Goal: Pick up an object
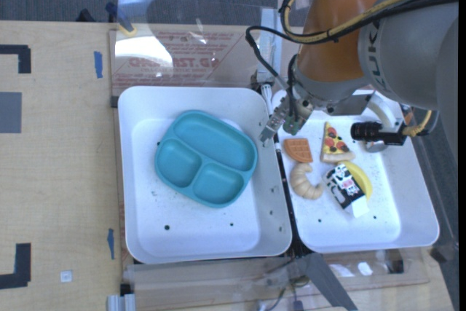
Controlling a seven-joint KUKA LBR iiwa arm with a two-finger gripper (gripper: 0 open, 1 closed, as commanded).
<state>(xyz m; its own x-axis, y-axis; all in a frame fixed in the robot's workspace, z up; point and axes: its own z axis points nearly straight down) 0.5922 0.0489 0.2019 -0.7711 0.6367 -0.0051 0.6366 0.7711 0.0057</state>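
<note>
The gripper (282,121) hangs low over the seam between the two bins, at the far inner corner of the right bin (415,222), and whether it is spread or pressed together I cannot tell, since the wrist and its cables crowd the view there. Nothing shows pinched in it. Just beside it, toward the near side, lies the waffle (298,149), the closest candidate for a pick, with the croissant (306,181) touching or nearly touching it below. A pizza slice (335,143) sits beside the waffle, and the banana (360,178) lies against a black-and-white carton (345,186) (the two overlap, so a grasp there looks awkward). The toys cluster toward the inner wall, probably why the arm works that edge. The left bin (138,229) bears a blue divided plate (207,158), well apart from the toys.
</note>
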